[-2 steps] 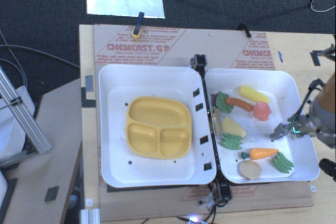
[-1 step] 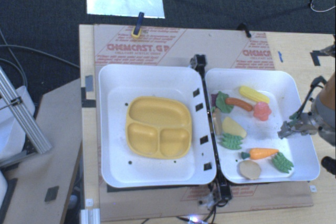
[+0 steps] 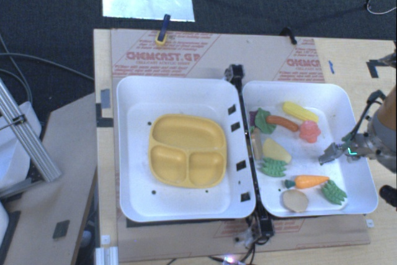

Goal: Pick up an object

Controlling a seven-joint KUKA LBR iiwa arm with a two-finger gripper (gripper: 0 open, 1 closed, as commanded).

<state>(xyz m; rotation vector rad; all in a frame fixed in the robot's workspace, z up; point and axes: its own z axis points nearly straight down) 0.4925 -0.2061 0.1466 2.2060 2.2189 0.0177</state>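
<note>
We see the gripper low over the right bin, grip state unclear; the carrot lies left-right

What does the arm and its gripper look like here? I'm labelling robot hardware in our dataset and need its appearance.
At the right edge of the camera view, the arm is grey metal, with an orange-brown patch above the wrist. A thin dark cable loops beside it. The gripper is a dark grey, slim pointed piece, with a small cyan-green light glowing just behind it.
</note>
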